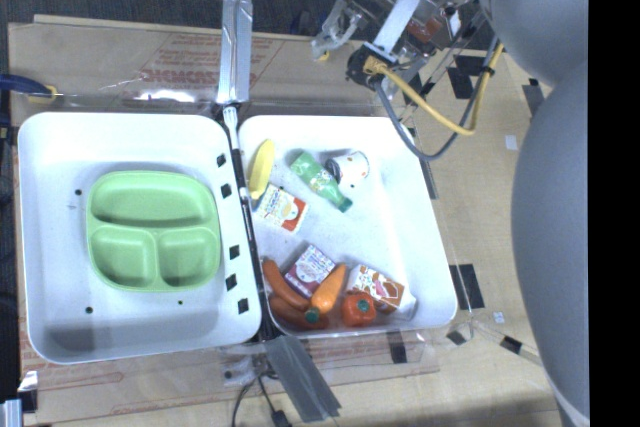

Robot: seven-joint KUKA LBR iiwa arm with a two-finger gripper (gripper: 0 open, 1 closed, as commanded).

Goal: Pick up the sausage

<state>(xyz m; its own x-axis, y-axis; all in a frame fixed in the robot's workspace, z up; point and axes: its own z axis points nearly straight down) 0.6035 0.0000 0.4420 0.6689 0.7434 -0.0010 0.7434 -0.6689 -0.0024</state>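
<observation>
The sausage (282, 292) is a reddish-brown curved piece lying in the front left corner of the right bin (420, 215), pressed against a carrot (329, 289) and a small snack packet (311, 266). My gripper (346, 52) hangs high above the bench beyond the right bin's far rim, far from the sausage. It is open, and nothing sits between its fingers (329, 33).
The right bin also holds a banana (261, 165), a green bottle (321, 180), a white can (350, 165), a tomato (359, 309) and two more packets (283, 208) (379, 286). A green divided tray (155, 230) lies in the left bin (40, 215).
</observation>
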